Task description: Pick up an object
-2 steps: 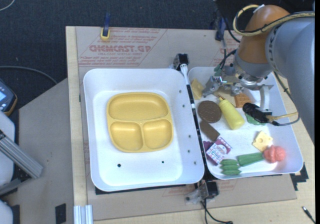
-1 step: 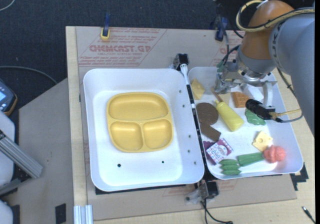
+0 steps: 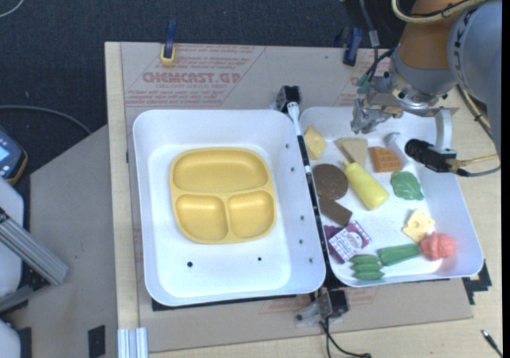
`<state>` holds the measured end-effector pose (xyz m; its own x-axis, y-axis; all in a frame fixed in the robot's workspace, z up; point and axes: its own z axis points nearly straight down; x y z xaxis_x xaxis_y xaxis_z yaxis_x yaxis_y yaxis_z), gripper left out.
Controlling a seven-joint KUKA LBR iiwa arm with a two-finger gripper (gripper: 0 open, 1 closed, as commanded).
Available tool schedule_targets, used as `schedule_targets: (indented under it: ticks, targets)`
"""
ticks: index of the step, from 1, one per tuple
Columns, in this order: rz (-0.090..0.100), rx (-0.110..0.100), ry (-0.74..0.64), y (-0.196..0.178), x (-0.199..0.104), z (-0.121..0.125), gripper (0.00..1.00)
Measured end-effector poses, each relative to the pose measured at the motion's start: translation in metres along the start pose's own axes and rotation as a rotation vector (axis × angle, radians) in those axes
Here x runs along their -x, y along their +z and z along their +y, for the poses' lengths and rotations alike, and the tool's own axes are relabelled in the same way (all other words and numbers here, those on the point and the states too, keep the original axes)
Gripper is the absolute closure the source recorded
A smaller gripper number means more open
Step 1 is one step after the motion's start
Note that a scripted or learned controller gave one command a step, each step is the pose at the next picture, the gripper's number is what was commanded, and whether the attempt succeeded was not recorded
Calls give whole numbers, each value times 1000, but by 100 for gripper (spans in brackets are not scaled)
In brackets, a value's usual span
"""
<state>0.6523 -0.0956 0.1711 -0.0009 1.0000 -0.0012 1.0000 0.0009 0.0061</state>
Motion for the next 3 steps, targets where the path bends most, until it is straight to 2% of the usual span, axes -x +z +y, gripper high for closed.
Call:
schedule_targets:
  ticks: [1, 2, 3]
  targets:
    - [0, -1, 0, -52, 0, 1, 100]
    - [2, -10, 0, -61, -25, -47, 100]
    - [3, -12, -1, -52, -59, -78, 100]
